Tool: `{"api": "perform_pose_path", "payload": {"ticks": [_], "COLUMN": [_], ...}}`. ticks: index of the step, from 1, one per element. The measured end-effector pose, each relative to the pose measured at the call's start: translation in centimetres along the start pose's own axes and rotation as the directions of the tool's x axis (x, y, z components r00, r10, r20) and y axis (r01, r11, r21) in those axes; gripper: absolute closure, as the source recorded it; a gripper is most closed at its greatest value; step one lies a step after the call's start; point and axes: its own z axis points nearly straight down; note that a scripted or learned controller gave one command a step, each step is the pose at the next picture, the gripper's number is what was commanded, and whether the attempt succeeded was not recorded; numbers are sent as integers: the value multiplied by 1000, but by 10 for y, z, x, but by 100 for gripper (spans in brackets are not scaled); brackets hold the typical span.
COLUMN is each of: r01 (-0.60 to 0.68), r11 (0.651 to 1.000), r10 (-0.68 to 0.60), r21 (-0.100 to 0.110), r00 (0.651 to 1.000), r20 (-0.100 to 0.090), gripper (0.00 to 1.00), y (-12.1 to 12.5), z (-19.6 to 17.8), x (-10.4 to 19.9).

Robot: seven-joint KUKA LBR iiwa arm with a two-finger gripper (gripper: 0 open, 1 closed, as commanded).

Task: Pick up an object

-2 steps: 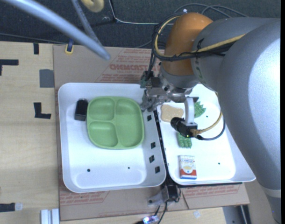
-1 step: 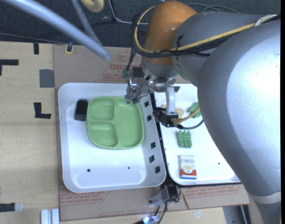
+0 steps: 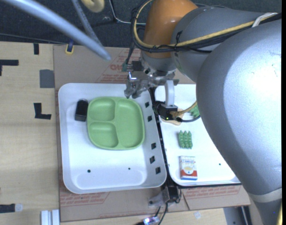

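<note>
Plate (image 3: 116,123), a green divided one with three compartments, lies flat in the left bin (image 3: 70,168) and looks the likeliest thing to go for, though its low, wide form gives two fingers little to close on except the rim. Touching or just beside its left edge sits a small black block (image 3: 81,110), which I judge the easier grasp: compact, with sides to pinch. The gripper (image 3: 136,84) hangs above the far right corner of the left bin, near the plate's upper right edge and close to the wall (image 3: 154,139) between the two bins; whether it is released or clenched I cannot tell, as the wrist and cabling hide its tip, and nothing can be seen held in it.

To do this step well, the descent should come straight down over a chosen edge, clear of the dividing wall, with the plate's rim squarely in the grasp rather than sliding under it. A glancing contact would probably just push the plate along the smooth bin floor.

In the right bin (image 3: 213,175) lie a green studded brick (image 3: 184,139), a small red and white box (image 3: 188,168) and something orange and green (image 3: 186,113) partly under the arm
</note>
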Motion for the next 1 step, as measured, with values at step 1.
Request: {"api": "perform_pose_path", "payload": {"ticks": [1], "r01": [-1], "r11": [1000], "r10": [1], "r21": [1], "r00": [1000], "r20": [2], "gripper": [0], "y": [-1], "z": [0], "x": [-1]}}
